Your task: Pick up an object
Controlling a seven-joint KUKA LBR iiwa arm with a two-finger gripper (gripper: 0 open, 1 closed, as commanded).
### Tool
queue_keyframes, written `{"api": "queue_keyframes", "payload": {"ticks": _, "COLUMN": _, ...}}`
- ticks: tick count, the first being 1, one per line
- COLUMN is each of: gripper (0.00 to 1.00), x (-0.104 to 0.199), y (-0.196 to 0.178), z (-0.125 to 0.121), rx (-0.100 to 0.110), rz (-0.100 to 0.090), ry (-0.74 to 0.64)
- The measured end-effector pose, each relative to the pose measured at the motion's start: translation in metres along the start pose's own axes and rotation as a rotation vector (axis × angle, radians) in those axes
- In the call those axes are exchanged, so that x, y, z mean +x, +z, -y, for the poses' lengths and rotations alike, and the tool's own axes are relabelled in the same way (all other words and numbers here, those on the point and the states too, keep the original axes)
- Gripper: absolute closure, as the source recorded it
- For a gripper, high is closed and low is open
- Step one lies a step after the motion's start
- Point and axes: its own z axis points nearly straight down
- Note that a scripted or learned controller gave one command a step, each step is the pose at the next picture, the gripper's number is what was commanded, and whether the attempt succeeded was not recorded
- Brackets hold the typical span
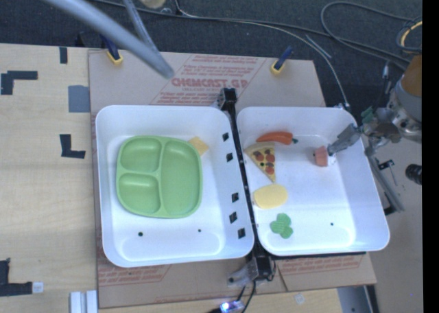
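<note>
The claw (336, 148) reaches in over the right rim of the right bin (357, 236), its dark fingers pointing leftward and down toward the bin floor; whether they stand apart or closed I cannot tell, and nothing shows between them. Just beside the tips, on their left and a touch lower, lies the small pink piece (320, 157), the nearest thing to take. Farther left lie the red sausage (276, 137), its long axis running left-right, then the pizza slice (263, 159), the yellow piece (270, 197) and the green broccoli (281, 226). The likely move is a short reach leftward and down.
</note>
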Motion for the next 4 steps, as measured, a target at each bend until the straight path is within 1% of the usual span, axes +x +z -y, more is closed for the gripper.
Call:
{"api": "queue_keyframes", "payload": {"ticks": 1, "gripper": 0.00, "x": 0.001, "y": -0.008, "z": -0.003, "rx": -0.012, "rz": 0.003, "ry": -0.004}}
{"api": "queue_keyframes", "payload": {"ticks": 2, "gripper": 0.00, "x": -0.001, "y": 0.054, "z": -0.009, "rx": -0.008, "rz": 0.003, "ry": -0.004}}
{"api": "queue_keyframes", "payload": {"ticks": 3, "gripper": 0.00, "x": 0.001, "y": 0.099, "z": -0.005, "rx": -0.008, "rz": 0.003, "ry": -0.004}}
{"api": "queue_keyframes", "payload": {"ticks": 4, "gripper": 0.00, "x": 0.001, "y": 0.147, "z": -0.006, "rx": -0.014, "rz": 0.006, "ry": -0.005}}
